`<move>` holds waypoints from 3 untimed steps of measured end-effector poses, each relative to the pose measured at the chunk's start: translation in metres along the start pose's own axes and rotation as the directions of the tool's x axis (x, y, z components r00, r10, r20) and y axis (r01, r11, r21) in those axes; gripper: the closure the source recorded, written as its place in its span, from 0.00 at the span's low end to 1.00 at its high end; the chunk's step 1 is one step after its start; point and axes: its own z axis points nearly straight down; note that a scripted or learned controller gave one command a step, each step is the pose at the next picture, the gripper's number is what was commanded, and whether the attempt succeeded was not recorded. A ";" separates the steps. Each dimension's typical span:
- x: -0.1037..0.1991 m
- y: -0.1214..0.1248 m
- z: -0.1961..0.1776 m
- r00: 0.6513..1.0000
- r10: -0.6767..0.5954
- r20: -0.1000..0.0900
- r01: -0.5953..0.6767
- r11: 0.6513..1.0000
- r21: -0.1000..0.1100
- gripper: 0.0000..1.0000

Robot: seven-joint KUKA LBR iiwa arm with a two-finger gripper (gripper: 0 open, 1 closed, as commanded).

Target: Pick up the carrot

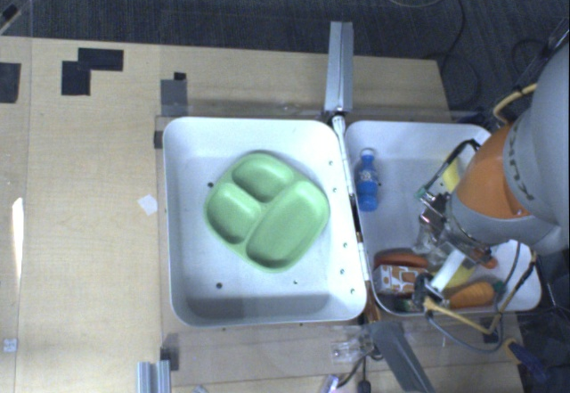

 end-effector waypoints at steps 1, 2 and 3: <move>0.087 0.018 -0.093 0.880 0.475 0.015 -0.476 0.880 0.010 1.00; 0.089 -0.058 -0.101 0.978 0.209 0.012 -0.209 0.978 0.015 1.00; 0.085 -0.075 -0.100 0.997 -0.079 0.008 0.079 0.997 0.018 1.00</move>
